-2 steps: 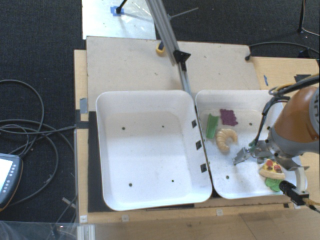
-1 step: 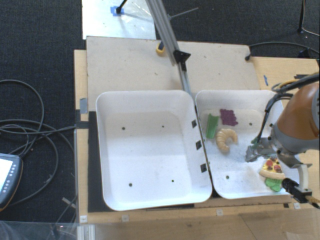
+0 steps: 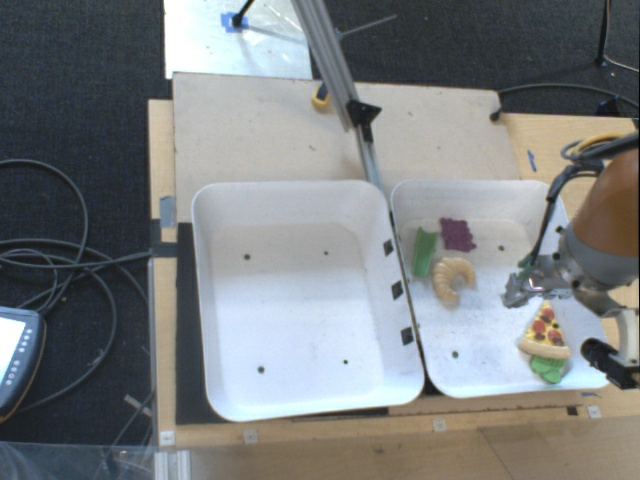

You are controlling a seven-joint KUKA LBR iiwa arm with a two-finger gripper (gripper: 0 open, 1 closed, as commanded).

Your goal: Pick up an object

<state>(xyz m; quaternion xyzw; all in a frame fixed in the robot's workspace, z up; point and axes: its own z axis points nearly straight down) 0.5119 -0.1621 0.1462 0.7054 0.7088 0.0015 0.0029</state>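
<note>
From the overhead camera, the pincer (image 3: pixel 517 293) hangs over the right bin (image 3: pixel 480 383), its state impossible to tell, just above-left of the toy pizza slice (image 3: pixel 545 330) that overlaps a green piece (image 3: pixel 548 368), with the croissant (image 3: pixel 452 277), green pepper (image 3: pixel 425 251) and purple grapes (image 3: pixel 457 233) farther left of that slice.

Coiled black cables (image 3: pixel 60 258) and tablet (image 3: pixel 15 353) on dark carpet (image 3: pixel 80 68)

In the right bin (image 3: pixel 480 203) lie a green pepper-like piece (image 3: pixel 425 252) by the left wall, a purple grape bunch (image 3: pixel 457 233) just beside it, a tan croissant (image 3: pixel 454 278) below them, and a pizza slice (image 3: pixel 546 332) overlapping a green leafy piece (image 3: pixel 548 369) near the front right corner.
</note>
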